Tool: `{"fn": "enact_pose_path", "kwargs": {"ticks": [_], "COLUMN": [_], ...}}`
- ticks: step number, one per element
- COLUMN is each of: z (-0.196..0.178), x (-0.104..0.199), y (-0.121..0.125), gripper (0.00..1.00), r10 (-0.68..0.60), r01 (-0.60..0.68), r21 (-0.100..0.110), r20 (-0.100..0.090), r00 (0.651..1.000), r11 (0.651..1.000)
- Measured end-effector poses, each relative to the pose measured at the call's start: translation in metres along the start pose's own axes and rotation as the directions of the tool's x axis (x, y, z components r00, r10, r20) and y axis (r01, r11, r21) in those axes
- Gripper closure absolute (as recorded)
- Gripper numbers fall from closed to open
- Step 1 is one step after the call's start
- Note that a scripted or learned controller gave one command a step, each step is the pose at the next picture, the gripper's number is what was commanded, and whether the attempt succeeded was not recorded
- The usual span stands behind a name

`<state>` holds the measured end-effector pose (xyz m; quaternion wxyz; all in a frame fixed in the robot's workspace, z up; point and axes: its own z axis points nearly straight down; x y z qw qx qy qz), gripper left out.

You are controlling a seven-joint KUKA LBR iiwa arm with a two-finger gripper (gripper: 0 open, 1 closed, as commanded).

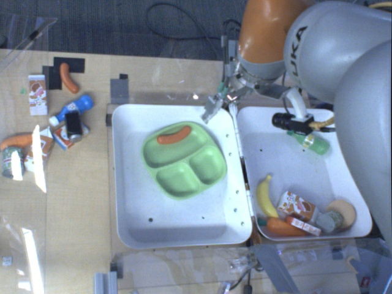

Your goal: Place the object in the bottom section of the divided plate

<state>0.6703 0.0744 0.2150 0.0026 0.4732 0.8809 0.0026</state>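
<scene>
Grey metal makes up the big robot arm [343, 72], which enters from 3 o'clock and carries an orange band [266, 23] above its wrist. Two shallow white plastic bins lie side by side below it: the left bin [131, 219] and the right bin [343, 176], touching along their inner walls.

Inside the left bin, a little toward 12 o'clock from its middle, rests the green divided plastic plate [184, 159]. It has one long section at 12 o'clock and two smaller sections at 6 o'clock. The small orange-red sausage [174, 136], the task's thing, lies flat in the 12 o'clock section, so it is not in the bottom section.

The two-finger metal gripper [222, 103] hangs over the rim of the left bin, at 1 o'clock from the plate and apart from the sausage. Whether its claw is spread or pressed together, I cannot tell.

In the right bin, toward 6 o'clock, a yellow banana [264, 196], an orange carrot [286, 227] and a small brown carton [298, 207] lie close together. A green bottle [311, 142] lies toward 12 o'clock, just under the arm.
</scene>
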Motion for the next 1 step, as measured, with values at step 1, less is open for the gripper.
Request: {"fn": "enact_pose_path", "kwargs": {"ticks": [1], "z": [0.0201], "x": [0.0333], "y": [0.014], "gripper": [0.0], "r10": [-0.168], "r01": [0.168], "r21": [0.002], "r20": [-0.001], "r00": [0.986], "r11": [0.986]}}
